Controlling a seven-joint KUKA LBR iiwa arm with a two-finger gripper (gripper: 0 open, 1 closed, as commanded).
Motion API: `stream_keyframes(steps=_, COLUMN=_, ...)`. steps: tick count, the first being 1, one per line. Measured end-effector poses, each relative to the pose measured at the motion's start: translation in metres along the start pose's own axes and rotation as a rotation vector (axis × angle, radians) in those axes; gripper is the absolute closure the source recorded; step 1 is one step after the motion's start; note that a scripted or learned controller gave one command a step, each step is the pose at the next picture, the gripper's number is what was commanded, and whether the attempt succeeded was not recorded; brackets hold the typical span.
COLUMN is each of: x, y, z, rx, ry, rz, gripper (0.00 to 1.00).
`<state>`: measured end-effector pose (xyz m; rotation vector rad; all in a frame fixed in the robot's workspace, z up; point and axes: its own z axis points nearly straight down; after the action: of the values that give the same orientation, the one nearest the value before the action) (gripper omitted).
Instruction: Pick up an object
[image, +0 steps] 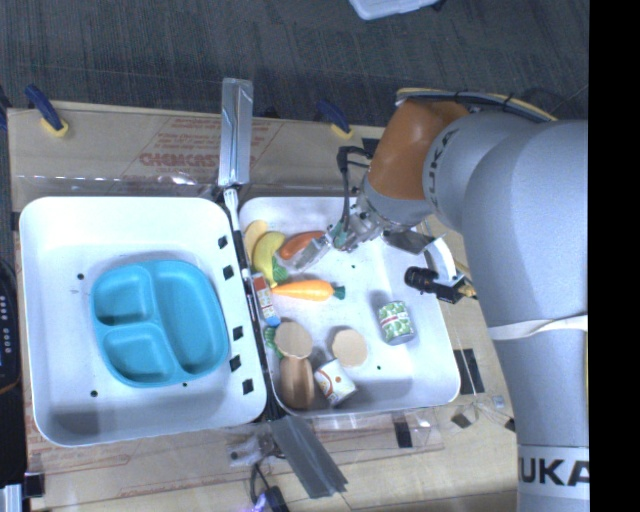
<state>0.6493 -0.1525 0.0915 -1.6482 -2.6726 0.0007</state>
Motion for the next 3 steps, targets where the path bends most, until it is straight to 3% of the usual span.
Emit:
stream_keyframes(steps=1, x=0.042, y=-0.053, z=0.000, rx=0.001, ry=0.000, rz=-0.026, gripper=0.00)
stream_keyframes(steps=2, x=-0.037, y=-0.016, z=-0.001, rx=-0.001, ry=-0.003, rz=0.012, gripper=0.00)
stream_keyframes(steps=3, x=0.025, y=-0.071, z=0.000, rx=0.000, ry=0.001, rz=0.021, gripper=0.00)
